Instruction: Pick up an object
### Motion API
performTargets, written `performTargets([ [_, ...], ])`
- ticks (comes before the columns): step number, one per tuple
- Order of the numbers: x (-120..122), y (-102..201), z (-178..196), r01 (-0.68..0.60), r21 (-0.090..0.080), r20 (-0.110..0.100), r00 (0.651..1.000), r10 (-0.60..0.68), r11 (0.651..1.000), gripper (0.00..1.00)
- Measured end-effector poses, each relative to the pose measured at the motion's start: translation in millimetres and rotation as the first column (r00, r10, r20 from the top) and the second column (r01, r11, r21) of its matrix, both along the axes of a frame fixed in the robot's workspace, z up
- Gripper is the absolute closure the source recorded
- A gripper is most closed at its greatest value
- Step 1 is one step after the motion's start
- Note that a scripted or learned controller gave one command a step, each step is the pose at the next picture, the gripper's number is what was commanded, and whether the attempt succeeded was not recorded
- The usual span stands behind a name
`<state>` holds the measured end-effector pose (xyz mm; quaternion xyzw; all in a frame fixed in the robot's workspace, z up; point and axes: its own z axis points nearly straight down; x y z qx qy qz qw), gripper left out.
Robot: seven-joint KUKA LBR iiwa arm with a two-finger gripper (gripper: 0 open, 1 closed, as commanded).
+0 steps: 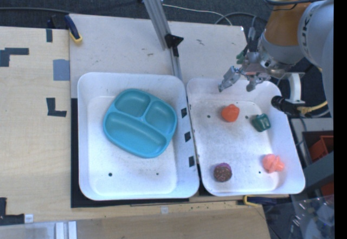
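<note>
My gripper (237, 85) hovers over the far edge of the right bin (206, 140), its two fingers spread open with nothing between them. Just below it, in that bin, lies an orange ball-like object (230, 113). A small green block (261, 122) sits to the right of the orange one. Near the bin's front right corner rests a pink-orange lump (274, 163). A dark maroon ball (222, 172) lies at the front of the bin.
The left bin (89, 178) holds a blue divided plate (140, 122). A slanted metal pole (154, 5) crosses the back of the bench and ends near the gap between the bins.
</note>
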<state>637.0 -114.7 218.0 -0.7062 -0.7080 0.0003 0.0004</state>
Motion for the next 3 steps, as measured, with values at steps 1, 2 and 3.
performTargets([
  [1,0,0,0,0.000,0.000,0.000,1.000,0.000,1.000,0.00],
  [2,5,-6,-48,0.001,-0.002,-0.004,1.000,-0.001,1.000,0.00],
  [3,10,-4,-94,-0.001,-0.001,-0.005,1.000,0.001,1.000,0.00],
])
